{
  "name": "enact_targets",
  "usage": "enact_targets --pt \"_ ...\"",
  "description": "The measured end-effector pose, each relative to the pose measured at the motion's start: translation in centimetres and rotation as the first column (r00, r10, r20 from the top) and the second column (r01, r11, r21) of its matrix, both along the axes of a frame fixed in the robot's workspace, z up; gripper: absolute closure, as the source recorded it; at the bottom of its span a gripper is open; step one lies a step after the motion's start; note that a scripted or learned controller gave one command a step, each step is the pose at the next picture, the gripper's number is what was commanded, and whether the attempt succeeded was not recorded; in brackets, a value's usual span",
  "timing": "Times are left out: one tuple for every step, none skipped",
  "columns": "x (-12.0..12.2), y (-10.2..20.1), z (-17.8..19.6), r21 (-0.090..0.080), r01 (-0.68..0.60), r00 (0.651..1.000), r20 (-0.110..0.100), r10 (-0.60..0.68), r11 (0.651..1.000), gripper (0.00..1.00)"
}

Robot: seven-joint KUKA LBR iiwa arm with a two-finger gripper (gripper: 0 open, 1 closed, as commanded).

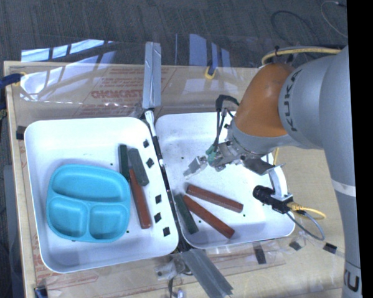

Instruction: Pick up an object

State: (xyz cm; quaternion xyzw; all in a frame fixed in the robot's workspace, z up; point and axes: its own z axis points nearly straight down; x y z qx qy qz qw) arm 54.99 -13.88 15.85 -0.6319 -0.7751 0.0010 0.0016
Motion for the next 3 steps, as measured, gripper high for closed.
enact_targets --pt "-3.9 0.0 -5.8 -0.013 -0.034 0.999 0.027 0.035 0.999 0.0" --pt "-3.9 0.4 -5.0 -0.009 -0.047 0.999 0.024 0.047 0.999 1.0" --pt "2.0 5.2 4.6 -0.001 0.102 0.995 0.004 -0.102 0.995 1.0"
